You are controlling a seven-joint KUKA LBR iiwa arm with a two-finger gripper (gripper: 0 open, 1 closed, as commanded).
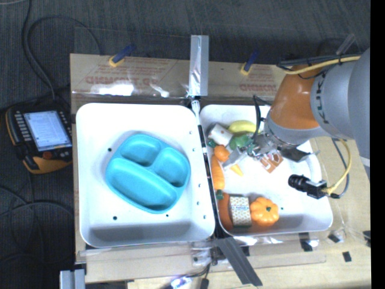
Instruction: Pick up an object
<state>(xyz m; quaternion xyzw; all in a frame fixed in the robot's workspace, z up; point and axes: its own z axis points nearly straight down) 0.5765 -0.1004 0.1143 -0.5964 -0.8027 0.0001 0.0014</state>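
Divided tray (149, 172) in left bin (90, 221)

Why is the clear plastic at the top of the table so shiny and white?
In the camera view, light from above bounces off the crinkled clear plastic sheet and makes white glare patches; the two shallow white bins look bright and a bit washed out, while the turquoise divided plate has soft highlights and the dark carpet floor stays dim.

Even overhead light, bright. White bins (84, 161) near blown out, soft shadows inside walls. Glare on plastic sheet (129, 86) behind bins. Floor dim. Slight softness overall, arm (325, 98) edge blurred.
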